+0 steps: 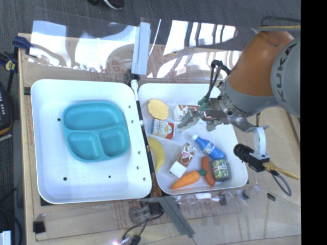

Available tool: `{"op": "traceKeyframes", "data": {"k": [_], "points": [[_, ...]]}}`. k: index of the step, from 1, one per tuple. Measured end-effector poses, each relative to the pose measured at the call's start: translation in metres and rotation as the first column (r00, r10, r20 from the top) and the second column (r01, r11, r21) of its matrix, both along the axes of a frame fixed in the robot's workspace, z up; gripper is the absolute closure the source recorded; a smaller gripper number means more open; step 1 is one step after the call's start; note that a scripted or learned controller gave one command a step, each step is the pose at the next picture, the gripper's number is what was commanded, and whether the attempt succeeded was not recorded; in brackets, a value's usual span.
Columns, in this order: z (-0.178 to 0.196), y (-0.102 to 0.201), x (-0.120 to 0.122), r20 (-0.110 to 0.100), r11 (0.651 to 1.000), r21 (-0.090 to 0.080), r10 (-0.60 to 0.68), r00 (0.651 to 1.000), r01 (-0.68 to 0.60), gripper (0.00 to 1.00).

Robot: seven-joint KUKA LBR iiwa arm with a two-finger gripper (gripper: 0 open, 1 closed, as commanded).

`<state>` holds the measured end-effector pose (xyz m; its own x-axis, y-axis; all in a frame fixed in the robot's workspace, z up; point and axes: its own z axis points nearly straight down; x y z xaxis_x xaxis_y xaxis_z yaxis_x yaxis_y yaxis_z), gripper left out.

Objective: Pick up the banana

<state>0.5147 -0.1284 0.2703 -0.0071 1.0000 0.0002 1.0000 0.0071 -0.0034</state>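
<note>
Plainly still at the approach step, the banana (158,153) lies untouched against the right bin's (232,184) left wall, near its front corner, while the pincer (190,118), its spread impossible to tell, hangs toward the back edge and must next travel down-left.

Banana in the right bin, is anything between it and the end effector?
Yes. The banana lies against the right bin's left wall; a small carton and a round yellow piece sit between it and the end effector.
</note>
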Motion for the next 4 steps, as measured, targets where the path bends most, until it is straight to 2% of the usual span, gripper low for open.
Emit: {"op": "traceKeyframes", "data": {"k": [1, 2, 3, 4], "points": [[-0.113, 0.031, -0.01, 0.002, 0.98, 0.0, 0.201, 0.98, -0.201, 0.0], [-0.178, 0.003, 0.002, 0.002, 0.975, -0.003, 0.224, 0.975, -0.224, 0.0], [-0.169, 0.005, 0.002, -0.001, 0.973, -0.001, 0.23, 0.973, -0.23, 1.0], [-0.078, 0.053, 0.068, 0.002, 0.989, 0.001, 0.148, 0.989, -0.148, 1.0]]}}
